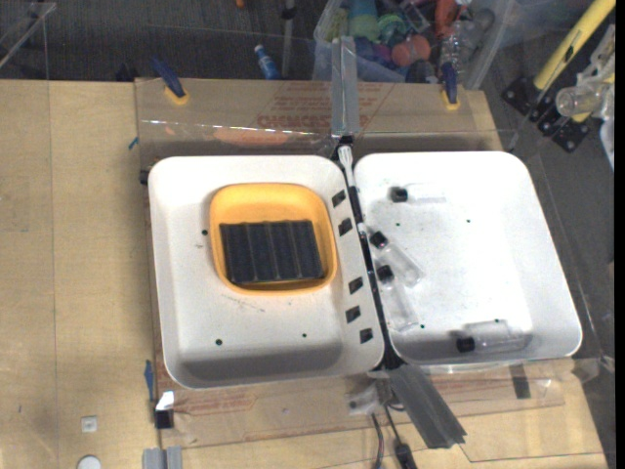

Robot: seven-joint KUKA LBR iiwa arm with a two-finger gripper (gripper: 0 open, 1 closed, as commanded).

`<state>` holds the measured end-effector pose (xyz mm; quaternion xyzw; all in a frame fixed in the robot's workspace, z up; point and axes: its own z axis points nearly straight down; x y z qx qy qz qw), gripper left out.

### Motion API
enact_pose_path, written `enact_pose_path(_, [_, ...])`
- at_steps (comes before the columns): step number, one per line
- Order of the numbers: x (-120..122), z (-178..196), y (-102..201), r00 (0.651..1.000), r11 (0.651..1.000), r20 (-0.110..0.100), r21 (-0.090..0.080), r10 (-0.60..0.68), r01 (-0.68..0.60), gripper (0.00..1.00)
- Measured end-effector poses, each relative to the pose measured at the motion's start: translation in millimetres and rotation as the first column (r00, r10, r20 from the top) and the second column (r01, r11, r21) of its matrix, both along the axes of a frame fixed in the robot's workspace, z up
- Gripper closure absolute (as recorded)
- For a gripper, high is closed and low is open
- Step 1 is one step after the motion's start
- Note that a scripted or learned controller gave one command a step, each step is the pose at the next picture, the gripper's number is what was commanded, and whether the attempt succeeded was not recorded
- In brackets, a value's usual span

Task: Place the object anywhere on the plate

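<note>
Yellow plate with rounded corners sits in the left white bin, a little toward the far side of that bin. A dark, flat, ridged block, the task's object, lies on the plate. It covers most of the plate's floor, with its grooves running away from the viewer. Its near edge sits close to the plate's near rim, and yellow shows all around it.

How the jaws stand cannot be told.

To the right of the plate, a thin dark divider carrying a row of small black squares separates the plate's bin from the right white bin. In that bin, well apart from the plate, lie a few small clear pieces with dark ends. One piece is near the far left corner, one is just beside the divider, and one is by the near rim. What they are is too small to tell.

Both bins rest on a pale wooden bench. Beyond the plate, past the far edge of the bins, a clear tub holds a jumble of coloured toys. A blue and orange clamp stands at the bench's far edge, behind and to the left of the plate.
</note>
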<state>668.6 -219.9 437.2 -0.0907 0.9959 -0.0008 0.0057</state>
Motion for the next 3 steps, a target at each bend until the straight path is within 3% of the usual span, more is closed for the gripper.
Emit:
enact_pose_path(1, [-0.1, 0.2, -0.3, 0.995, 0.995, 0.0, -0.001, 0.096, -0.096, 1.0])
enact_pose_path(2, [-0.3, 0.1, -0.9, 0.952, 0.952, 0.0, -0.003, 0.306, -0.306, 1.0])
enact_pose_path(3, [-0.5, 0.0, -1.2, 0.767, 0.767, -0.002, -0.005, 0.642, -0.642, 1.0])
